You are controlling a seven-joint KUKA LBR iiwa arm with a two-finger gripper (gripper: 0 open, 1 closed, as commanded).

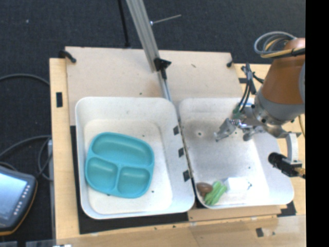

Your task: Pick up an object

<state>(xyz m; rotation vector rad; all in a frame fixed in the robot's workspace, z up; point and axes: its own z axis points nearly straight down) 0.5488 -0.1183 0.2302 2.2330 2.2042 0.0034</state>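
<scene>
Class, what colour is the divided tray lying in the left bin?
Turquoise blue; the divided tray shows best in the camera view.

Arm: broad orange band over a grey wrist section. Dark cables run along its left flank; a pale looped hose sits above. Gripper: metallic grey, apparently two slender fingers, detail blurred.

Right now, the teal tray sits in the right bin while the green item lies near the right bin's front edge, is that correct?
Not quite: the camera view shows the teal tray in the left bin, not the right bin. The green item does lie near the right bin's front edge.
</scene>
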